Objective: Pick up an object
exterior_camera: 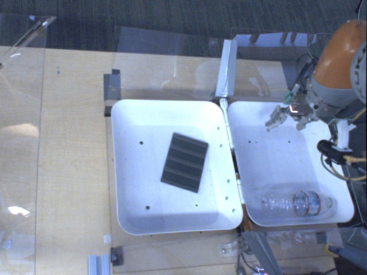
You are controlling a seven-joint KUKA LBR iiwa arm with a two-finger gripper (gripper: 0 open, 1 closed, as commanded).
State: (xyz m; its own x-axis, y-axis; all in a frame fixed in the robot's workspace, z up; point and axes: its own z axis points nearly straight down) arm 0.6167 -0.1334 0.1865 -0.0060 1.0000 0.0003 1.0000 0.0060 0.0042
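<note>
While hand (288, 118) hangs open nr right bin (269, 153) far edge, bottle (296, 203) hugs nr wall.

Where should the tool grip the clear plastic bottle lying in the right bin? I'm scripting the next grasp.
Grip the clear plastic bottle across its middle, coming straight down. It lies on its side, lengthwise along the near wall of the right bin, so closing across its narrow width likely works best.

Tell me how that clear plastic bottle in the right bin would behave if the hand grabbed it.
The clear bottle lies on its side, so it would probably roll when nudged. It looks empty, so likely light. Its thin, smooth wall may dent or slip under a squeeze.
</note>
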